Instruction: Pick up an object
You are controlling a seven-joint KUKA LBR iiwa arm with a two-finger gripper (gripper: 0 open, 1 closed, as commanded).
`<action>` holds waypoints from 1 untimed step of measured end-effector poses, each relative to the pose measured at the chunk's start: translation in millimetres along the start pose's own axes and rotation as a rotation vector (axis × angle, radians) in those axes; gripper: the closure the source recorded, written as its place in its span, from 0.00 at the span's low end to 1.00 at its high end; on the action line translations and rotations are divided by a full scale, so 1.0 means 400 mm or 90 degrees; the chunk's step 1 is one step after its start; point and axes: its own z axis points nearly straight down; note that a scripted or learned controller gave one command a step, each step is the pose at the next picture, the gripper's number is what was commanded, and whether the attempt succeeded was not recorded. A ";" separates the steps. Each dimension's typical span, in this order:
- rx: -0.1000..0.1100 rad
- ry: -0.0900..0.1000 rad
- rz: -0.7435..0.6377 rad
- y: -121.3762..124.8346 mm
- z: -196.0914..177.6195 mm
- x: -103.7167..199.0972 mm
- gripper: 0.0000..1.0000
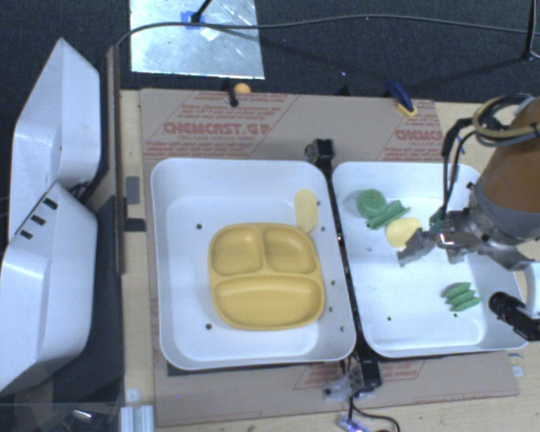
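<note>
Camera view looks down on two white bins. The left bin (pixel 175 268) holds a yellow divided plate (pixel 266 274) in its middle, and a small pale yellow piece (pixel 306 210) lies just beside the plate's upper right corner. The right bin (pixel 378 322) holds a green toy (pixel 379 207) near its upper left, a pale yellow object (pixel 400 231) just below it, and a small green object (pixel 460 296) lower right. The gripper (pixel 414 247) is above the right bin, just beside the pale yellow object; whether its fingers are apart or closed I cannot tell, and nothing is seen between them.
</note>
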 end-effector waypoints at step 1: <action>-0.001 0.000 -0.001 0.174 -0.018 -0.006 0.00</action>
